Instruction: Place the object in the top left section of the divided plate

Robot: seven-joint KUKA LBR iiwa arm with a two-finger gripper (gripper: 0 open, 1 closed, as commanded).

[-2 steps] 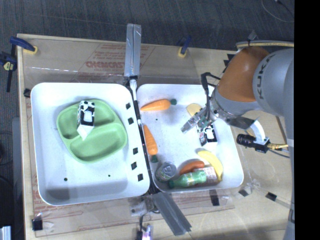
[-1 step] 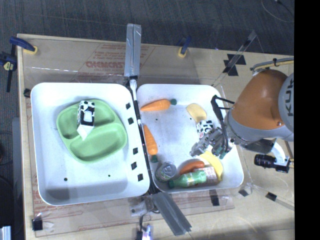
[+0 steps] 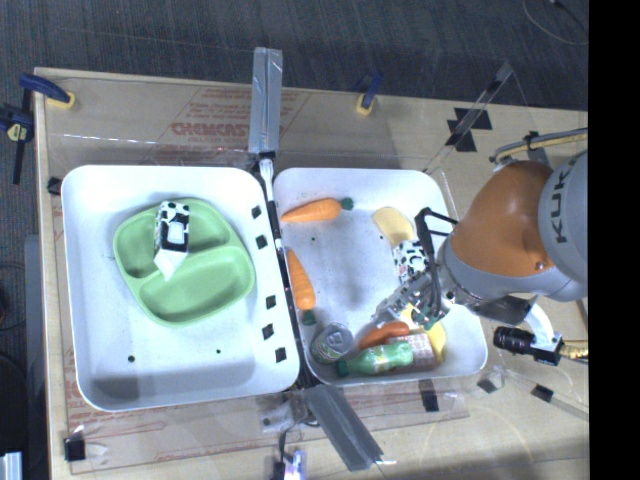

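Note:
A green divided plate (image 3: pixel 200 288) lies in the left bin. A black-and-white carton-like object (image 3: pixel 173 230) rests across its upper sections, near the top left. My gripper (image 3: pixel 412 306) is low in the right bin, down among the clutter at that bin's lower right. It hangs just above a small orange carrot (image 3: pixel 385 333) and a green bottle (image 3: pixel 380 358). A black-and-white patterned item (image 3: pixel 409 259) lies right beside the gripper's upper side.
The right bin (image 3: pixel 350 183) also holds a large carrot (image 3: pixel 312 210) near its top, another carrot (image 3: pixel 301 281) along its left wall, a yellow banana-like piece (image 3: pixel 393 224) and a metal can (image 3: pixel 330 342). The grey and orange arm (image 3: pixel 510 238) covers the bin's right edge.

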